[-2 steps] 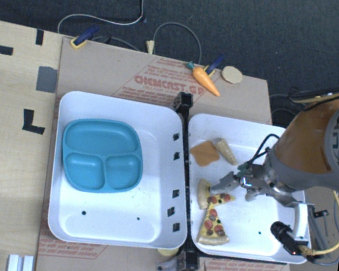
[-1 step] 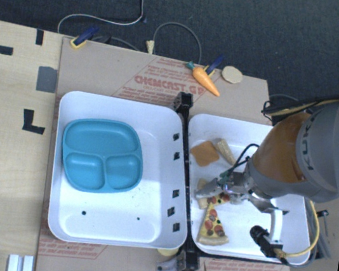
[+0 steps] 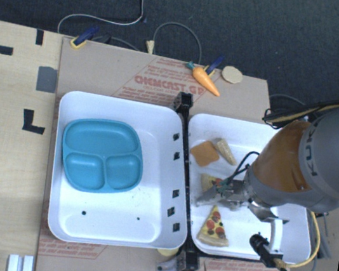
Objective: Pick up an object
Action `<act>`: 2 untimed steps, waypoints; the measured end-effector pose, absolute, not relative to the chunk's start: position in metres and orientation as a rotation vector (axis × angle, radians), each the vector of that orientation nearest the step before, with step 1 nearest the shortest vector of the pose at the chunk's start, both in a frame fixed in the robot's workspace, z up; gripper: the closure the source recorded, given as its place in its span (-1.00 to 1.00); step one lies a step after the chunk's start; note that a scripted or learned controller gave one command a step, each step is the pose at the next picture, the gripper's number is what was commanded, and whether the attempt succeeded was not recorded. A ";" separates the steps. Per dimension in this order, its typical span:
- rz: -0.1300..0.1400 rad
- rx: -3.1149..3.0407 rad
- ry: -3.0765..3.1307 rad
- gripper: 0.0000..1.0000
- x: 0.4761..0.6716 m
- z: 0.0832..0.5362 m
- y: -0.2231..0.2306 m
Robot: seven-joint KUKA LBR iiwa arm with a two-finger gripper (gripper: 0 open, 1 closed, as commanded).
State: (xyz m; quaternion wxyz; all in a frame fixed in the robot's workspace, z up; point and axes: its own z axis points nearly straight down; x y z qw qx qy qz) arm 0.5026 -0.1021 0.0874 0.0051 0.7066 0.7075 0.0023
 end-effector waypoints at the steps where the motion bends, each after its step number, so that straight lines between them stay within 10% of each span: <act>1: 0.001 2.219 2.221 -1.00 0.540 0.086 -0.104; 2: 0.002 2.217 2.216 1.00 0.540 0.097 -0.105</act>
